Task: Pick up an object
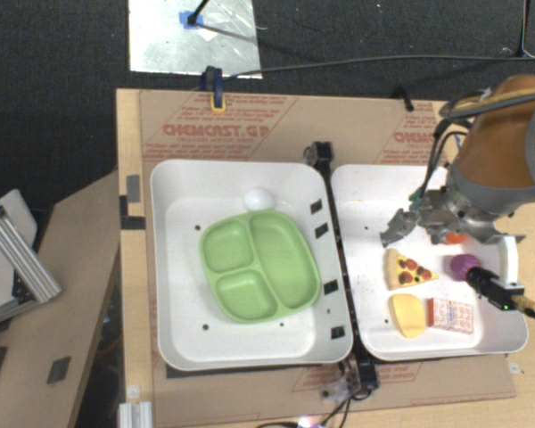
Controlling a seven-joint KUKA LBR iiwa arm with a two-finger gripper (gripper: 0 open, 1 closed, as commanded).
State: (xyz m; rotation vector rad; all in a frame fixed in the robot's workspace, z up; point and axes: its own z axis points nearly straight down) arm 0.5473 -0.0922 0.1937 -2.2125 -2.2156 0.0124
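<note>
Pizza slice (pixel 408 269) lies in the right bin (pixel 366 328), just below the claw (pixel 401 228). Claw extends leftward from the grey wrist, low over the bin; whether it is spread cannot be told. Purple object (pixel 464 264) sits right of it.

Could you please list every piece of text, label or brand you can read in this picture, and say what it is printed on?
"CHEMCAST GP": red print on the brown protective sheet behind the left bin.
A second red print at the sheet's right end looks like the same brand, but it is cut off by the arm and unreadable.
The red-patterned packet in the right bin: print too small to read.
</note>
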